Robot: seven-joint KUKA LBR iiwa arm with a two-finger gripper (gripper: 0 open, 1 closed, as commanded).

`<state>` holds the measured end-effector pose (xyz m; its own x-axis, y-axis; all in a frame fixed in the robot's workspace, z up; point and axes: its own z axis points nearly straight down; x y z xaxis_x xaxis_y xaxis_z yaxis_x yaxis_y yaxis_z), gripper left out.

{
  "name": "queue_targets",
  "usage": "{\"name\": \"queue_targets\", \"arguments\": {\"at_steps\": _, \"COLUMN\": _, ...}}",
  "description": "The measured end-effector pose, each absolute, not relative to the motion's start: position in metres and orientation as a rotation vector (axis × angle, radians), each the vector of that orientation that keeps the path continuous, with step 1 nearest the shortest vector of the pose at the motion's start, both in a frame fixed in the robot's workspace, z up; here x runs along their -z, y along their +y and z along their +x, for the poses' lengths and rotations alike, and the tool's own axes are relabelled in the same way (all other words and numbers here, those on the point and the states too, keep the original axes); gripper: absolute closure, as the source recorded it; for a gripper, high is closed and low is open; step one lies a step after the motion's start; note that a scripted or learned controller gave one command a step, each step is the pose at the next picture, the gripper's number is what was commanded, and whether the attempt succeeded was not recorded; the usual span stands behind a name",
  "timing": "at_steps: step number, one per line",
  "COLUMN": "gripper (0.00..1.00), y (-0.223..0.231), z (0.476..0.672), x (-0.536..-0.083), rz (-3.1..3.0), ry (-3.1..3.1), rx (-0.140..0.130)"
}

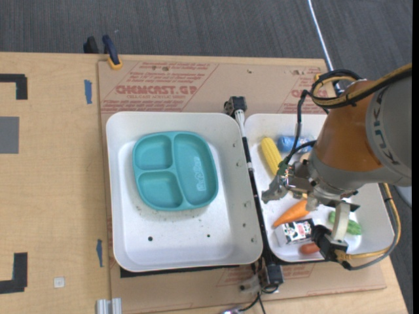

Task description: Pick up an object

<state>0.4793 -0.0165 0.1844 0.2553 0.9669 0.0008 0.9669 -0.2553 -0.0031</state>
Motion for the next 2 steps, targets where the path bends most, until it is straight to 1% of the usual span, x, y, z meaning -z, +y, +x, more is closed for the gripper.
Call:
{"name": "queue_targets", "arguments": {"at_steps": 1, "gripper": 0.00, "y": -0.095, "z": 0.479, "x": -0.154, "rz": -2.292, "ry": -2.145, "rx": -0.002}}
{"name": "queue_targets", "arguments": {"at_steps": 2, "gripper": 0.00, "y": -0.094, "z": 0.480, "x": -0.086, "rz": -2.305, "ry": -2.135, "rx": 0.003}}
